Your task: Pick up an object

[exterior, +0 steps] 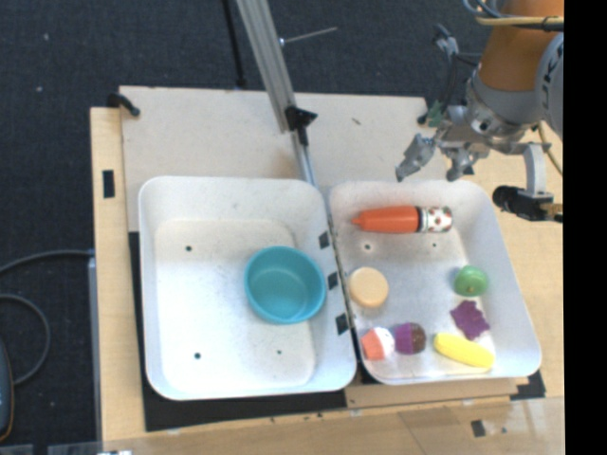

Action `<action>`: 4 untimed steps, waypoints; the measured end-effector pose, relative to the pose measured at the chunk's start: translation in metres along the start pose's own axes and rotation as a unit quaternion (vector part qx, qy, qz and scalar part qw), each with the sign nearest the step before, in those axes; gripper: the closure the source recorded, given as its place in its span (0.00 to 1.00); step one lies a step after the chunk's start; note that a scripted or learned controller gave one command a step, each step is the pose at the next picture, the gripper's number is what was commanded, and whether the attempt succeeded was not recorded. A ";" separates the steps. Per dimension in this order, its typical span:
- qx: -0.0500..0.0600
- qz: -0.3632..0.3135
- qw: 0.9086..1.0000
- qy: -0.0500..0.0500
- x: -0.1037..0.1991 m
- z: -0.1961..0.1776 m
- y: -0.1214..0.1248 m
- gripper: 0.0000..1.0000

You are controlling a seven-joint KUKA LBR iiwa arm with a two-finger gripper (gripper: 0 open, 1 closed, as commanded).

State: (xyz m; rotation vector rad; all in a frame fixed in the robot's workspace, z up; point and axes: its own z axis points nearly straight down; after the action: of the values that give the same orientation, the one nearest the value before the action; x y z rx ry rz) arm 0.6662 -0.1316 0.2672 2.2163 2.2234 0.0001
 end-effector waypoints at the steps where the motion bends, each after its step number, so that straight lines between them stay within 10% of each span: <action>1: 0.000 0.000 1.000 -0.001 0.000 0.000 0.000 0.00; 4: -0.006 0.002 1.000 -0.002 -0.017 0.135 -0.001 0.00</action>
State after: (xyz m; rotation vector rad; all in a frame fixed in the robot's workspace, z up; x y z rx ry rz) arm 0.6659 -0.1486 0.1319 2.2128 2.2115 0.0092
